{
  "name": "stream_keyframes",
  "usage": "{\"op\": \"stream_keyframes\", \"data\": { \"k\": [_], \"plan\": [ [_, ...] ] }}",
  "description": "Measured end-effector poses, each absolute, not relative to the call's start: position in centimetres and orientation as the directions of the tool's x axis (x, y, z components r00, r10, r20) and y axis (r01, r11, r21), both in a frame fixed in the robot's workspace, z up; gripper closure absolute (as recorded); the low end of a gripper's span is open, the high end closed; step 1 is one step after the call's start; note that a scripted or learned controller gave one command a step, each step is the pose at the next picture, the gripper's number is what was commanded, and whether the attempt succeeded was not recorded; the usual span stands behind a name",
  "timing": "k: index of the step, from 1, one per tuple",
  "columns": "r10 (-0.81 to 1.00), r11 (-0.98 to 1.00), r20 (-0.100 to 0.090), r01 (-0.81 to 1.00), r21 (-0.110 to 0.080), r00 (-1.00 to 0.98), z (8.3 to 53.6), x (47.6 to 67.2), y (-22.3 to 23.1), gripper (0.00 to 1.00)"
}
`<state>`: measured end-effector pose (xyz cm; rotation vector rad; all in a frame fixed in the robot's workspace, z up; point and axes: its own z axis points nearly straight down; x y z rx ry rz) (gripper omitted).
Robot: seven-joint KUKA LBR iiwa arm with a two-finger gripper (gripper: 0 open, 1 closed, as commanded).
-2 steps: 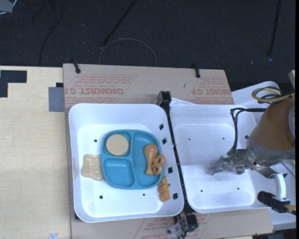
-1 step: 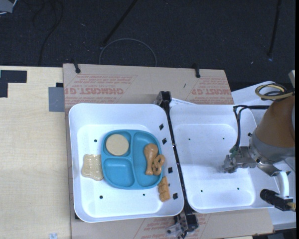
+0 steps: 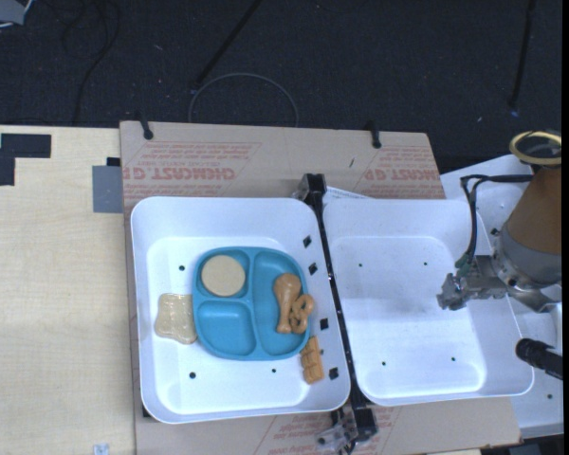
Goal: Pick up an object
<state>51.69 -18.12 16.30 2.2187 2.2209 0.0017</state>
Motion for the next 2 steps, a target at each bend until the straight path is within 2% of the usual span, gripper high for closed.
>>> {"op": "stream_keyframes", "data": {
  "k": [2],
  "plan": [
    [1.000, 0.001, -0.001, 1.000, 0.002, -0.001, 27.8, 51.7, -18.0, 1.00]
  ]
}}
